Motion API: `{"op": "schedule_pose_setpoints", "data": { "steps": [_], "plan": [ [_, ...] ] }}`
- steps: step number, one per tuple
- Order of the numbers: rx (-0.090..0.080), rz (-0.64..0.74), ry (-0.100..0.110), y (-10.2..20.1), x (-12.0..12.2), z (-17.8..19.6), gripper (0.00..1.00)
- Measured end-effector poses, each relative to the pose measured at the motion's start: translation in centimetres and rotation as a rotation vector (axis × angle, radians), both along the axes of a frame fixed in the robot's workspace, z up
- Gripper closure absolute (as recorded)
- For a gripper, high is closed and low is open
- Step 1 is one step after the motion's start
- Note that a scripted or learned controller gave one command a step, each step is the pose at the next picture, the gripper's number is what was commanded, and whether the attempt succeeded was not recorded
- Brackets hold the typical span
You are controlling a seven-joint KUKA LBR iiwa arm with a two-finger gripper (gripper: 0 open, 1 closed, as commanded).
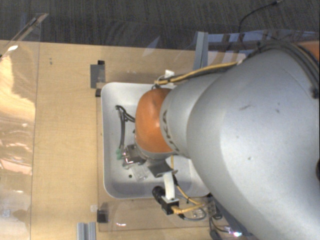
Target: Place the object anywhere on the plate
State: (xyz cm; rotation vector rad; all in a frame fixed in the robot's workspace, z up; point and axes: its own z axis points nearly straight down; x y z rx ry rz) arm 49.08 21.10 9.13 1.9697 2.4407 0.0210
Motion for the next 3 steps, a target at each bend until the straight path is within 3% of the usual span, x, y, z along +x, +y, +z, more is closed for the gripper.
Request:
{"op": "schedule_pose_setpoints", "data": {
  "steps": [1, 2, 3],
  "plan": [
    [-0.008, 0.454, 0.007, 0.6, 1.6, 0.6, 1.00],
    [-0.011, 0.708, 0.003, 1.7, 5.8, 1.4, 1.00],
    [-0.016, 1.173, -0.006, -0.9, 13.9, 10.8, 1.00]
  ]
}}
